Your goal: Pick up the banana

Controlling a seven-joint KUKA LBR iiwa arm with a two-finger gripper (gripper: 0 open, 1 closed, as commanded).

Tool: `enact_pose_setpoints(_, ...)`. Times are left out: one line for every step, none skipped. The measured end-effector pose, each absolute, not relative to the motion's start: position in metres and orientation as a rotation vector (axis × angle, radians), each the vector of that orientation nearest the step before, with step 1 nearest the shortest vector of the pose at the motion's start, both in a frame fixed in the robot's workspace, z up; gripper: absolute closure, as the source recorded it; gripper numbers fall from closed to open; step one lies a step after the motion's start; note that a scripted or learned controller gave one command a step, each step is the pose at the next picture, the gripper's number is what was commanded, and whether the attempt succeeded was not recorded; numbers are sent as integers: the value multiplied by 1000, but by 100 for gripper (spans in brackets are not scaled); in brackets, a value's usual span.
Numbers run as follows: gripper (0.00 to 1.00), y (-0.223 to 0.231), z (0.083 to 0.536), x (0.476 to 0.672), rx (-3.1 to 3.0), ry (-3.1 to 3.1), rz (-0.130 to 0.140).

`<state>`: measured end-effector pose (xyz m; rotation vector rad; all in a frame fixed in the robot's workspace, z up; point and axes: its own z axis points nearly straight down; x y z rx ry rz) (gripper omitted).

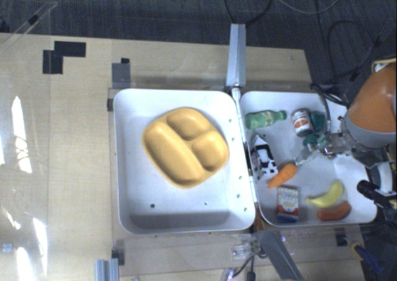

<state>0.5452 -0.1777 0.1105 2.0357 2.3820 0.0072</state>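
The yellow banana (327, 195) lies in the right bin (270, 214) near its front right corner, curved, with a red oblong item (334, 213) just in front of it. My gripper (314, 145) reaches in from the right and hovers over the middle of the right bin, farther back than the banana and apart from it. It is close to the right end of an orange carrot (282, 174). The grey arm with its orange band (375, 103) sits at the right edge.
The right bin also holds a green bottle (265, 118), a small can (301, 121), a black-and-white carton (263, 159) and a juice box (288, 203). A large yellow loaf-shaped object (185, 146) fills the middle of the left bin (124, 211).
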Motion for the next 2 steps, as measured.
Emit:
enact_pose_setpoints(0,-207,88,496,1866,2515,5)
enact_pose_setpoints(0,-206,89,492,1618,2676,7)
